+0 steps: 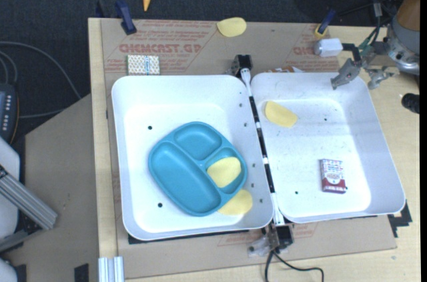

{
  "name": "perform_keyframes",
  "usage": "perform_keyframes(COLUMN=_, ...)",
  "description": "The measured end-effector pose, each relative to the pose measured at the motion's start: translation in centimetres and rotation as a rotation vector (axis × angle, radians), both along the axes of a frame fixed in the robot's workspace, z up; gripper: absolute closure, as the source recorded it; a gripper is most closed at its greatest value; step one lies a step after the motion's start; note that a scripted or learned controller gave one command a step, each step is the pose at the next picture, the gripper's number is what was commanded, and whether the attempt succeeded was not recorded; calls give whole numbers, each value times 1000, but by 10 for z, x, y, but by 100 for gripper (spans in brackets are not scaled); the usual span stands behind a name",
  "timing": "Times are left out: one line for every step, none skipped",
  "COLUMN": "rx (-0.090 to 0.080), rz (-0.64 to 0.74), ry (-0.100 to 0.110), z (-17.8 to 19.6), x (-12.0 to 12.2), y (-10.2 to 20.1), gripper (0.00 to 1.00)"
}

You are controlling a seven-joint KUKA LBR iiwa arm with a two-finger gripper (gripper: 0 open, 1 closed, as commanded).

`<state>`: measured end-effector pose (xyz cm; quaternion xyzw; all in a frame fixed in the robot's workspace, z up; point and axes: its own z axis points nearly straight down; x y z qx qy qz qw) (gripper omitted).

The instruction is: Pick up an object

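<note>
Though unassigned, likeliest pick: small red packet, lying flat toward 4 o'clock in right bin. Probably light, stiffish, slick wrapper; best pinched across short sides. Yellow soft piece at 10 o'clock of same bin, likely squashy. Gripper at 1 o'clock over bin rim, fingers spread apart, holding nothing, touching nothing discernible. Left bin: blue divided tray.

Glossy blue plastic tray; smooth white bins.
</note>
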<state>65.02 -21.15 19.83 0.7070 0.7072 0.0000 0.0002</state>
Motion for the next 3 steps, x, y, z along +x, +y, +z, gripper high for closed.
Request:
perform_keyframes(rx=1, rz=0, ry=2, z=-70, x=-18, y=12, gripper=0)
perform_keyframes(rx=1, rz=-1, ry=3, z=-107, x=-163, y=42, gripper=0)
perform_keyframes(rx=0, rz=-2, ry=0, z=-97, x=-162, y=42, gripper=100)
